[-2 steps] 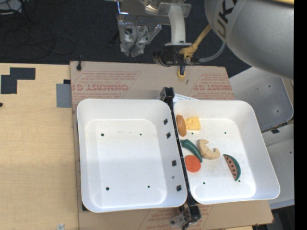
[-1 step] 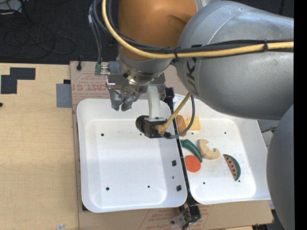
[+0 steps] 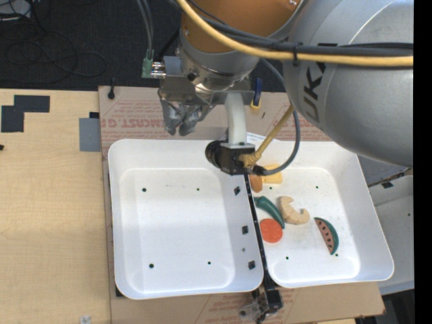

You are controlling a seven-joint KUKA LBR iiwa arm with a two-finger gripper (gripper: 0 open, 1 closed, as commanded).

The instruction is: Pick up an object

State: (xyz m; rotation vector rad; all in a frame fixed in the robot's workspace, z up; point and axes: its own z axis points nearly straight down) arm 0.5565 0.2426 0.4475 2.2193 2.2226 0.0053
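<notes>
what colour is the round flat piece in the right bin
Red-orange disc, clearest in the camera view.

Overhead slanted view of both bins [image 3: 177, 155]

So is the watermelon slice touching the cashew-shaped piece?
Apart. The camera view shows bare white bin floor between the watermelon slice and the cashew-shaped piece.

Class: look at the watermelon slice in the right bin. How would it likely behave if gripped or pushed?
The watermelon slice looks like a rigid toy, so probably stiff and light. It lies flat, so it should slide, not roll. Its thin profile may be hard to pinch.
</notes>
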